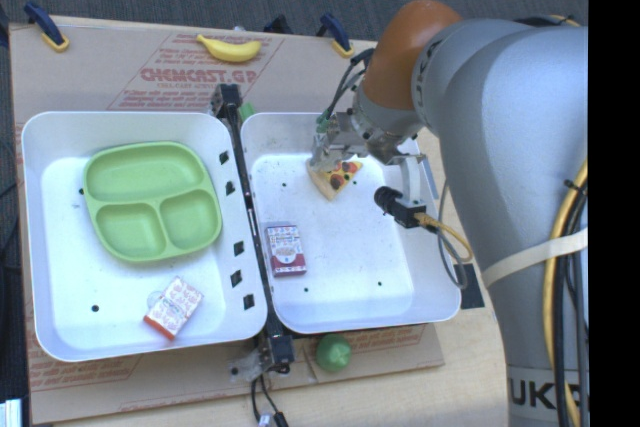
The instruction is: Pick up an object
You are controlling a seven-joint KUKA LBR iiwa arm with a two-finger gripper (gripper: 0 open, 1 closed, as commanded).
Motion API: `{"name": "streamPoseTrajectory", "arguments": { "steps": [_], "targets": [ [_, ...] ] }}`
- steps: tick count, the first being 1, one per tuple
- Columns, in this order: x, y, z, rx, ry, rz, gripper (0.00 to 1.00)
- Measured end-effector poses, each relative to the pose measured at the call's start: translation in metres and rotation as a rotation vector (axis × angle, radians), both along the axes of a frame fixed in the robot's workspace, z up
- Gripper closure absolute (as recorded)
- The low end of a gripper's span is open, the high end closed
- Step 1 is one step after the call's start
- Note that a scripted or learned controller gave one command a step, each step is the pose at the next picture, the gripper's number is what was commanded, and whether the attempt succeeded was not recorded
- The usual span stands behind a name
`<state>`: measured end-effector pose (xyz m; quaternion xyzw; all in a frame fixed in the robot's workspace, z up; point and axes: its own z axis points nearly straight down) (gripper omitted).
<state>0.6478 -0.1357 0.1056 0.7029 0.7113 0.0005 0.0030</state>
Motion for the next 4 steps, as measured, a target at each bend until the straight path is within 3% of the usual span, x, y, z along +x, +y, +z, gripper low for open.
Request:
{"name": "streamPoseTrajectory", "arguments": {
  "steps": [1, 2, 3, 4],
  "targets": [
    [0.010, 0.069, 0.134, 0.005, 0.004, -0.005, 1.00],
    [-0.042, 0.129, 0.119, 0.003, 0.009, -0.004, 1.00],
    [-0.042, 0.128, 0.120, 0.003, 0.008, -0.005, 0.00],
    [-0.045, 0.071, 0.086, 0.001, 0.009, -0.006, 0.00]
  ]
}}
